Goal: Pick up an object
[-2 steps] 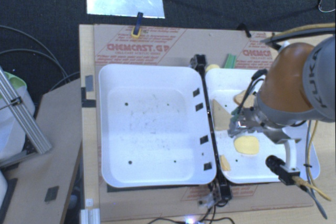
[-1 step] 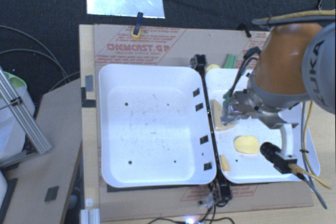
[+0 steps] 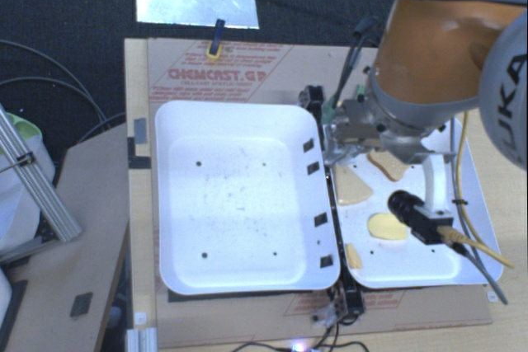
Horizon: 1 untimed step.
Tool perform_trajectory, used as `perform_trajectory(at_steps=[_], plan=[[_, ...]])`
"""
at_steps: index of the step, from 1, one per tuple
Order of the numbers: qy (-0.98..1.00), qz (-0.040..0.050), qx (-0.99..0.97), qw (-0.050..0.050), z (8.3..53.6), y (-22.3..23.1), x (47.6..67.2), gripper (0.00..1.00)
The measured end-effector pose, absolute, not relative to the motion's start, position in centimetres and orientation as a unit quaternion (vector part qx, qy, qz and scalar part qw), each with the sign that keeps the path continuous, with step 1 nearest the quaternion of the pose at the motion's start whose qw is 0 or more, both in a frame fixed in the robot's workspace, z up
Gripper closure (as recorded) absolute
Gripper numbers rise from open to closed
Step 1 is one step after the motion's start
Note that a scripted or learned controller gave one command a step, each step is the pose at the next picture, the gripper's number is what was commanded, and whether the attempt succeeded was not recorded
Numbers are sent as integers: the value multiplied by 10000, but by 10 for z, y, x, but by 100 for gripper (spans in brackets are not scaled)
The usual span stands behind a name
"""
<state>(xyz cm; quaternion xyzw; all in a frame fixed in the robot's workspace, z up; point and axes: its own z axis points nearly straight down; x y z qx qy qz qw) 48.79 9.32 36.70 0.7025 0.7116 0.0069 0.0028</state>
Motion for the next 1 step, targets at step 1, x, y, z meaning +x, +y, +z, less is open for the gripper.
perform_trajectory(at_steps=[1], plan=[[7104, 27, 7038, 21, 372, 88, 488, 100]])
